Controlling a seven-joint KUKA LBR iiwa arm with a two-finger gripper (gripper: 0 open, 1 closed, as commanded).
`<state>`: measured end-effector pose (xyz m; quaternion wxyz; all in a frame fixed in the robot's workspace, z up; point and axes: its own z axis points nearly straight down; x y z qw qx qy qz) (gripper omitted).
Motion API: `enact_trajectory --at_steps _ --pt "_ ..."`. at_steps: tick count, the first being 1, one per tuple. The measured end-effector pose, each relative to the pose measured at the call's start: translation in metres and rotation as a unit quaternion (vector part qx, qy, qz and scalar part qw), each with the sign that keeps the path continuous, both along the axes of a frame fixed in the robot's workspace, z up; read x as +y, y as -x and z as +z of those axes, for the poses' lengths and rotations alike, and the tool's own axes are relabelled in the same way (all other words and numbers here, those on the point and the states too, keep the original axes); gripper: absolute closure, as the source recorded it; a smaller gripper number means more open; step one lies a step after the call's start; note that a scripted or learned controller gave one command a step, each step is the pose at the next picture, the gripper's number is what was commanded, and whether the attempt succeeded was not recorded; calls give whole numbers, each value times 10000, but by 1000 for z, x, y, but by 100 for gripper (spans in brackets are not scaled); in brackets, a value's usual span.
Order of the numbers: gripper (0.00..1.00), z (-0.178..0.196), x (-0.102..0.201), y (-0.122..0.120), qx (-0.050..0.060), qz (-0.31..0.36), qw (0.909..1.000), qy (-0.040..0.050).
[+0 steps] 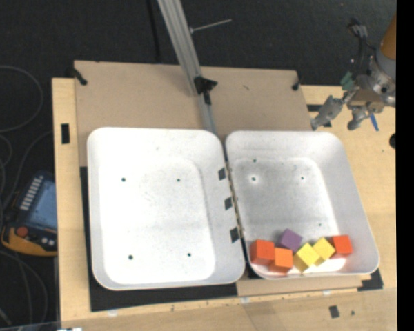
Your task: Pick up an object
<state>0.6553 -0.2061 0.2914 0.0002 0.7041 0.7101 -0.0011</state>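
Claw (339, 116) positioned above the tabletop (276, 92) just beyond the far right corner of the right bin (345, 178), fingers spread and released, nothing between them. Blocks (300, 249), orange, purple, yellow and red, clustered against the right bin's near edge, well apart from the claw.

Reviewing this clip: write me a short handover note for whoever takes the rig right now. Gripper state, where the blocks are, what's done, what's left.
Gripper: fingers spread open, nothing between them, above the bench just beyond the far right corner of the right bin.
Blocks: all clustered at the near edge of the right bin. Two orange blocks on the left, purple block behind them, two yellow blocks, and an orange-red block on the right.
Left bin: no blocks in it.
Done: nothing picked yet.
Left: bring the gripper over the cluster, descend, close on one block, lift.
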Motion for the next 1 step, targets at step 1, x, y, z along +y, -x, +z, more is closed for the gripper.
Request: enact_trajectory --at_steps 1 --pt "0 2 90 51 -12 -5 10000 -17"
